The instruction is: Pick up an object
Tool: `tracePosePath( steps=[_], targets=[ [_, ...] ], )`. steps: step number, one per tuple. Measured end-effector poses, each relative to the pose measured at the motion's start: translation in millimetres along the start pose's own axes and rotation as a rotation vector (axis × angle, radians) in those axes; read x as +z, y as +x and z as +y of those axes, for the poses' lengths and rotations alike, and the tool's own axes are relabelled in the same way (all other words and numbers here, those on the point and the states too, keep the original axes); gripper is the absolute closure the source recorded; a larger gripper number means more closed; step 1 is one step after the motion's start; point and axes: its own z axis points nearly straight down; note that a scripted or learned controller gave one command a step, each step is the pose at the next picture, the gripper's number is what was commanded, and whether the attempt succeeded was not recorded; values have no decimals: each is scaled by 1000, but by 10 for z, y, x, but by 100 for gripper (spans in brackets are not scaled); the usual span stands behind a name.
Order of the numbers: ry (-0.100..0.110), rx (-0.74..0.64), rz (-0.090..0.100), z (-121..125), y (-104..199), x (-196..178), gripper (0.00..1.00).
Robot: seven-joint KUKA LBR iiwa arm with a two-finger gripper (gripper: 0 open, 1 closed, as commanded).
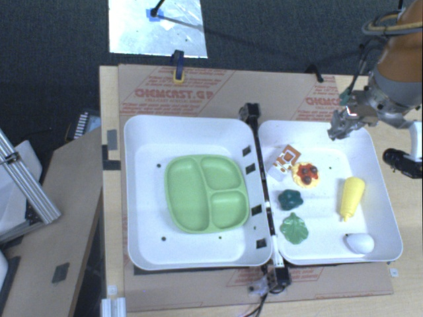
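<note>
Right bin (390, 233), white shallow plastic, holding six small items as pick candidates: yellow mustard-style bottle (351, 197) lying lengthwise toward right wall, smooth plastic; white egg-shaped piece (360, 243) just below it in near right corner; round yellow pizza-like toy (307, 175) with red and dark toppings mid-bin; orange-and-white printed box (285, 160) touching its upper left, print too small to read; dark teal lumpy blob (289, 199) below pizza; lighter green leafy lump (294, 229) just below that, near bin's front wall. None lifted, all resting on bin floor. Hand (338, 128) hovering over far right corner of right bin, apart from every item, nothing between fingers; open or closed cannot tell. Grey arm (396, 78) with orange band entering from right. Left bin (142, 177) carrying light green three-compartment tray (205, 193), matte plastic, rounded corners. Black clips along seam between bins. Brown cardboard sheet (218, 88) under bins on tabletop, red "CHEMCAST" lettering readable. Shiny foil-like square (158, 18) beyond on dark carpet.
</note>
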Motion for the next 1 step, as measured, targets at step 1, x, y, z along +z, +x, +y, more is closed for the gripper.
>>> tracePosePath(
  steps=[1],
  targets=[
    [3,-4,2,-42,457,39,100]
  ],
)
